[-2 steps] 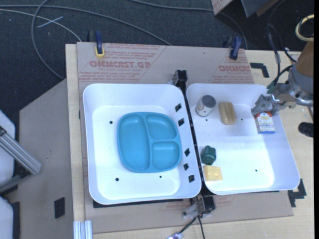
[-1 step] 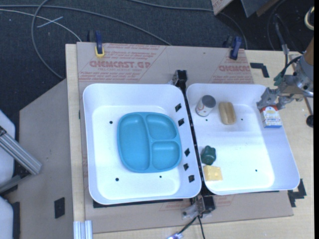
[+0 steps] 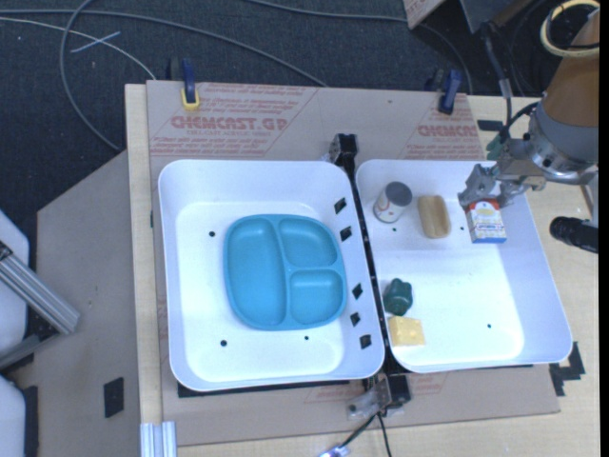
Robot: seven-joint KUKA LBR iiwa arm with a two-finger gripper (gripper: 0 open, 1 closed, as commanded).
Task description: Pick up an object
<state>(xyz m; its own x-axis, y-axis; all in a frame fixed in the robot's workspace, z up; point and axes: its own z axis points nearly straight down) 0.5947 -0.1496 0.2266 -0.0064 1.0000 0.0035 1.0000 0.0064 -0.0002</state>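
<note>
My gripper hangs over the far right part of the right bin. Directly below it, a small white carton with red and blue print lies against the bin's floor. To the carton's left is a tan oblong block, and further left a small grey and white cylinder. Near the bin's front left a dark green lump sits beside a yellow block. The gripper's body hides the carton's top edge.
The left bin holds a blue divided plate. A black divider with clips runs between the bins. The grey arm with its orange band comes in from the upper right. Cables trail across the floor behind the bench.
</note>
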